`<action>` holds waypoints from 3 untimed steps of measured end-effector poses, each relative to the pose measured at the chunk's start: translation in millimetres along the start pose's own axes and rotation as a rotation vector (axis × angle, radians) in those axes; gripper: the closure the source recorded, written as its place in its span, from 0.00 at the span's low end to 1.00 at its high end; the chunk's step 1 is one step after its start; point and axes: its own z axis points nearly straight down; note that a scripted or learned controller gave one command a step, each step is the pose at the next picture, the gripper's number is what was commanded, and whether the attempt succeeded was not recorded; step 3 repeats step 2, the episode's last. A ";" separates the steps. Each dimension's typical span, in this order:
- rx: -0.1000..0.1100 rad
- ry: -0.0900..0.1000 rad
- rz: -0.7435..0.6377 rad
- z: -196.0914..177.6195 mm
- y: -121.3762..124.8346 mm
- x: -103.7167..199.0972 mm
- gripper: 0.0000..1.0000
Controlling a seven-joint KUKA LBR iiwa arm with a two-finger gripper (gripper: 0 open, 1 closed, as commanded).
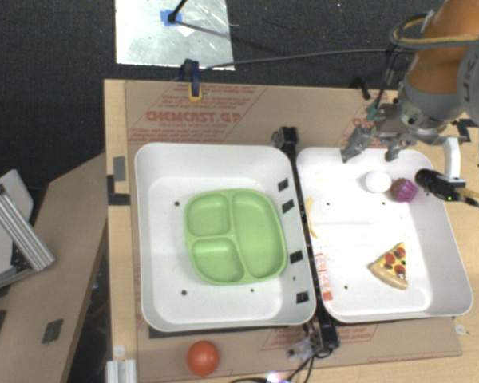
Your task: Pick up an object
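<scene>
Jaws spread above right bin (pixel 455 294)

green divided tray (pixel 233 236) in left bin (pixel 156 214) | orange ball (pixel 202 357) on desk (pixel 223 106) just below left bin | blue clamp (pixel 191 76) at desk's far edge | foil sheet (pixel 172 21) behind

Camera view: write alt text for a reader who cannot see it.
A grey arm's gripper hangs open and empty over the far end of the right bin, just above a white ball beside a purple object, with a toy pizza slice nearer the camera. The left bin holds a green divided tray; an orange ball lies outside on the bench.
</scene>
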 end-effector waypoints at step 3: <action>-0.011 -0.002 -0.001 40.2 11.9 -4.1 0.00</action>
